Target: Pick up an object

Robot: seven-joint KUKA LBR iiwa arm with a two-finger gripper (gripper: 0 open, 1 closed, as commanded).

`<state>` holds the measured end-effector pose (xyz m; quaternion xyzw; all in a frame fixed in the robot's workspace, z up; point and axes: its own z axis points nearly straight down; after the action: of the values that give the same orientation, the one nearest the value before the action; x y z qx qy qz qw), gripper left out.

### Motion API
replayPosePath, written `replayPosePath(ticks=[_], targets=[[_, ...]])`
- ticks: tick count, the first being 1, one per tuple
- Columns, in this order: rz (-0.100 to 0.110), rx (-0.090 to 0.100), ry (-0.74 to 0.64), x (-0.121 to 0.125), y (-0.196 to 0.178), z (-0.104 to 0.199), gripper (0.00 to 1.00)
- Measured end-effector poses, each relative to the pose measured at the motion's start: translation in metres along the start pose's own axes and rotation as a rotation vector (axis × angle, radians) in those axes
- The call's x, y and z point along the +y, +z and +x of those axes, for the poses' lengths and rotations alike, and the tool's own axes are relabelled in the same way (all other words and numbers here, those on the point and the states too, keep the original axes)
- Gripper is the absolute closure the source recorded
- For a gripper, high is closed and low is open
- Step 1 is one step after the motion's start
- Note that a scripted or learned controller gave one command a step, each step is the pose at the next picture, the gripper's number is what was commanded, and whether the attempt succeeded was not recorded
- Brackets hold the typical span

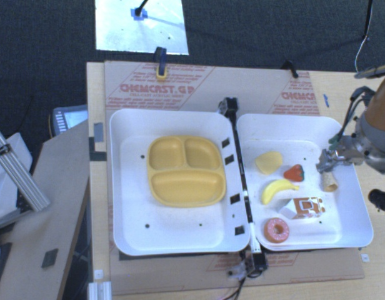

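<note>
Approach step in hand: the gripper (328,162), finger state not discernible, hangs at the right bin's (352,233) far-right side directly above a small tan cylindrical object (330,181), so the next move likely requires a straight descent and a firm closure.

Yellow tray (185,170) sitting in a white bin (127,186); yellow banana (275,189), red strawberry (294,173), and pink-frosted donut (277,230) hanging out alongside.

Arm (377,136) cut off at right edge
</note>
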<state>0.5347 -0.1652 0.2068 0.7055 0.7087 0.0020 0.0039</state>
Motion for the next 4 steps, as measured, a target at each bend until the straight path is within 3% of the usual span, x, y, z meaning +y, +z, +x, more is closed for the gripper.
replayPosePath(ticks=[1, 4], targets=[[0.001, 0.000, 0.001, -0.004, -0.048, -0.007, 1.00], [0.007, 0.004, -0.005, -0.004, -0.013, 0.149, 1.00]])
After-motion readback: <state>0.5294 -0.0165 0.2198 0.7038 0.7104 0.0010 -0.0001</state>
